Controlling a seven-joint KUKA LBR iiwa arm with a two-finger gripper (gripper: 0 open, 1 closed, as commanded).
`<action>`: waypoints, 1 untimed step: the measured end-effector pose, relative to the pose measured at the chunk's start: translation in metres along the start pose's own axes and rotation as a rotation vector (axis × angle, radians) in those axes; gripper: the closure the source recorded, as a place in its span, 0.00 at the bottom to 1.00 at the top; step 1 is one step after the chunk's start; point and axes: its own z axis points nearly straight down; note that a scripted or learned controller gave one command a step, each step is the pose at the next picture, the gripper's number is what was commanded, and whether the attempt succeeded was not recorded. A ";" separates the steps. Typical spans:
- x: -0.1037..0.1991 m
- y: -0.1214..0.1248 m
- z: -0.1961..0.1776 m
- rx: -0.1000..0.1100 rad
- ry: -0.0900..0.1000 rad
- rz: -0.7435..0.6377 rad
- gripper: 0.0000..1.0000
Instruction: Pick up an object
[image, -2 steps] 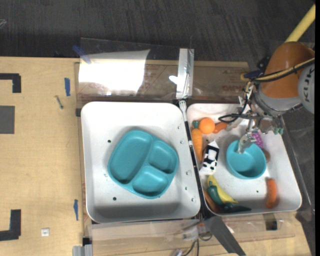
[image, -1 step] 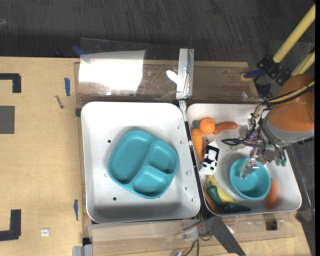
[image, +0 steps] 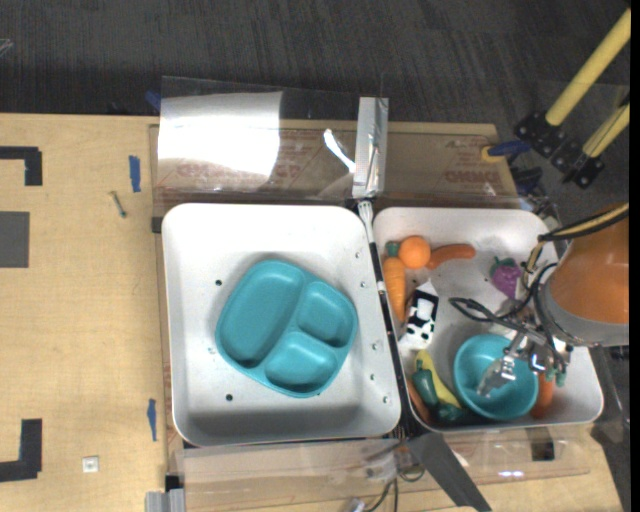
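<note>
We are lowering the gripper (image: 500, 375) into the teal bowl (image: 480, 385) near the right bin's (image: 470, 222) front edge; finger state indiscernible. Next: close and lift.

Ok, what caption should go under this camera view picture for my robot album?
Robot arm's tool dips into a teal bowl among toy veggies in the right bin; a teal divided plate sits in the left bin.

The wooden bench (image: 80, 330) carries two shallow white bins side by side, their inner rims touching. The right bin (image: 575, 408) lies directly beneath the gripper (image: 510, 365); the left bin (image: 190, 260) sits well off to the gripper's far side, away from the arm. A clear plastic sheet (image: 220, 145) lies on the bench behind the left bin.
</note>
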 end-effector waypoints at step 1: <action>-0.005 -0.030 -0.021 -0.002 0.027 -0.242 0.00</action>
